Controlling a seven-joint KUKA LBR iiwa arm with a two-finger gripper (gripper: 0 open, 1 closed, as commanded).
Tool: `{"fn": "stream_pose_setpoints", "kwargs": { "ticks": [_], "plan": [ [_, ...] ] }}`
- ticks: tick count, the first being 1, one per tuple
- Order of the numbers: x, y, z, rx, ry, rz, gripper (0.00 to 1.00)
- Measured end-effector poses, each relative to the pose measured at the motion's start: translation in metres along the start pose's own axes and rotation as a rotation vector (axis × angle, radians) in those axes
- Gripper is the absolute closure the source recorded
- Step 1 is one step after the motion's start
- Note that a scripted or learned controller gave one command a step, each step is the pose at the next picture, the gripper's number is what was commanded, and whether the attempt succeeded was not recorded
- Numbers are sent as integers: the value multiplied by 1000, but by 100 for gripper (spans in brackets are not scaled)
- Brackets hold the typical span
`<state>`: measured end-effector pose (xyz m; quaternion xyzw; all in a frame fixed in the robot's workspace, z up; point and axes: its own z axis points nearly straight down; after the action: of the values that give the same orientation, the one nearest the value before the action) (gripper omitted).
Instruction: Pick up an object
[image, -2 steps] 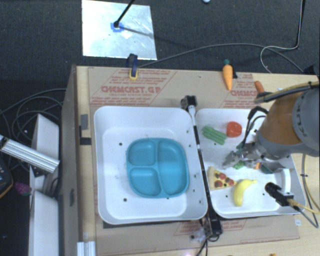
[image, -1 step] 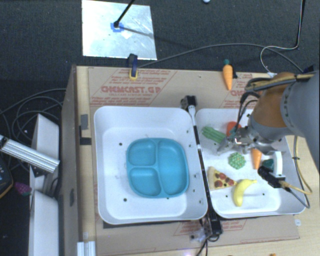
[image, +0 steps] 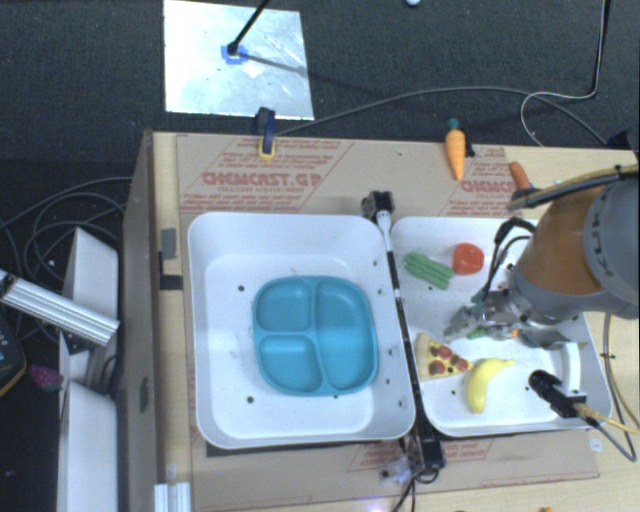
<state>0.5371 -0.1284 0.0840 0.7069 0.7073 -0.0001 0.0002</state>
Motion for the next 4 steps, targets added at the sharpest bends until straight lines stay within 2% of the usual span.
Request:
{"fn": "stream_pose_setpoints", "kwargs": {
  "ticks": [1,2,3,4],
  "plan": [
    [8,37,-1,-2,0,-3,0],
    [8,38,-12,-5,0,-5,100],
    [95,13,-101,-3,2,-4,100],
    [94,12,-101,-2,1,-3,0]
  ]
}}
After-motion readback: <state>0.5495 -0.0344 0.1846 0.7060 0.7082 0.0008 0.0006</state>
